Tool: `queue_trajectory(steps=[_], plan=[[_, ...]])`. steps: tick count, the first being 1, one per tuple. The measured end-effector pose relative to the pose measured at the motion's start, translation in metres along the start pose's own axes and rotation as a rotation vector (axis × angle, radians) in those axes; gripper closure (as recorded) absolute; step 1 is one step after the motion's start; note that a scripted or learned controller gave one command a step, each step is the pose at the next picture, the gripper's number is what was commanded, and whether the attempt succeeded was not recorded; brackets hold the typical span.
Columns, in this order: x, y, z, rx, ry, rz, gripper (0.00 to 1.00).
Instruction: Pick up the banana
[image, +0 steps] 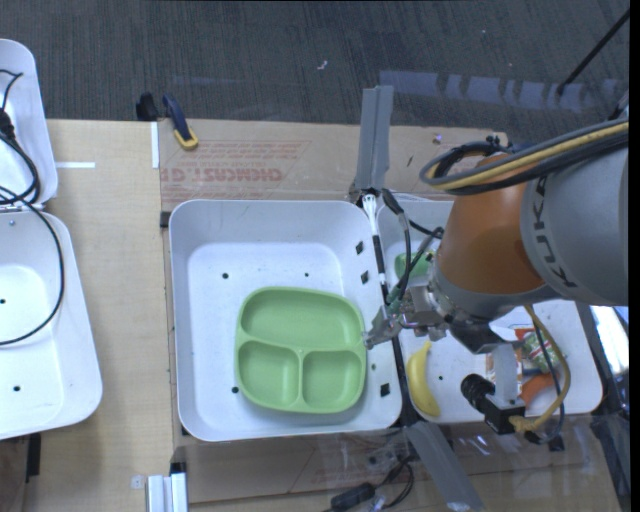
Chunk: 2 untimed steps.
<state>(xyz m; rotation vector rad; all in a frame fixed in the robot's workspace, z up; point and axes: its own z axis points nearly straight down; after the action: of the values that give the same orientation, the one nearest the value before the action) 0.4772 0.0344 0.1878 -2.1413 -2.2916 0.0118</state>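
The yellow banana (421, 380) lies near the front left corner of the right bin (580, 395), its upper end tucked under the arm's wrist. The gripper (398, 325) hangs just above and left of the banana, close to the wall between the two bins. The grey and orange arm covers most of the right bin. Nothing shows held in the gripper.
A green divided plate (300, 350) lies in the left bin (200, 300). In the right bin a green item (405, 265) peeks out behind the arm, with colourful packets and an orange item (538, 360) to the right. Cables hang around the wrist.
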Motion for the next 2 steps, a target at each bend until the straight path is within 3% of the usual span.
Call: queue_trajectory(steps=[1,2], plan=[[-0.046,-0.003,0.000,-0.001,0.001,-0.003,0.00],[-0.123,-0.008,0.000,-0.002,0.001,0.022,0.00]])
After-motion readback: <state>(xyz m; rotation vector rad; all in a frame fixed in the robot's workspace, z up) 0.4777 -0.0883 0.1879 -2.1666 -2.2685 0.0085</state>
